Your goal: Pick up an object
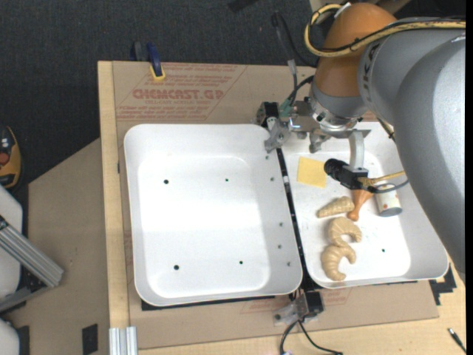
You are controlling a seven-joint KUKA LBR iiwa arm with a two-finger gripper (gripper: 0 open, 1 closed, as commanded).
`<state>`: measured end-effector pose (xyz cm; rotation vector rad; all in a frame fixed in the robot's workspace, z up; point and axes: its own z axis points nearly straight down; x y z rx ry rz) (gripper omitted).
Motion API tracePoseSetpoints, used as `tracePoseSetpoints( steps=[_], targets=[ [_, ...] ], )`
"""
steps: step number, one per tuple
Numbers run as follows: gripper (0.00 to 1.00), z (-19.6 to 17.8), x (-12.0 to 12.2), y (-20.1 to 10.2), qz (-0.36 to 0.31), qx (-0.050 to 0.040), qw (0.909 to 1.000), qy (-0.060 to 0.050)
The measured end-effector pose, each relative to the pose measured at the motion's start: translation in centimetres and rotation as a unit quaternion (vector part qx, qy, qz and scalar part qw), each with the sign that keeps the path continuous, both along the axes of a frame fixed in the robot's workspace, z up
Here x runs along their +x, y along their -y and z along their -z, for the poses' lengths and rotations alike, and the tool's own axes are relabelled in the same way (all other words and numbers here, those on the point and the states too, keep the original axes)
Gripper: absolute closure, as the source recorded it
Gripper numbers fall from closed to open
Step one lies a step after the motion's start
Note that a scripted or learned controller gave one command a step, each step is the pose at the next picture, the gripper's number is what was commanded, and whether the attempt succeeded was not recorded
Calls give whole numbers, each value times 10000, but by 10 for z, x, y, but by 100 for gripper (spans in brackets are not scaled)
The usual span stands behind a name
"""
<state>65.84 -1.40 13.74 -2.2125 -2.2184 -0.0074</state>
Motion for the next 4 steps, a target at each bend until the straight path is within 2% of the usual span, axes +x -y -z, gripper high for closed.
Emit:
tracePoseSetpoints(
  steps=[1,2,3,4],
  targets=[
    [100,-11,1,-21,-77,152,9999,-1],
    [100,-170,-31,-127,-60,-7,9999,110],
    [100,-204,-65,-185,-31,-22,10000,45],
    [100,-242,-106,-228,-23,-25,10000,35]
  ],
)
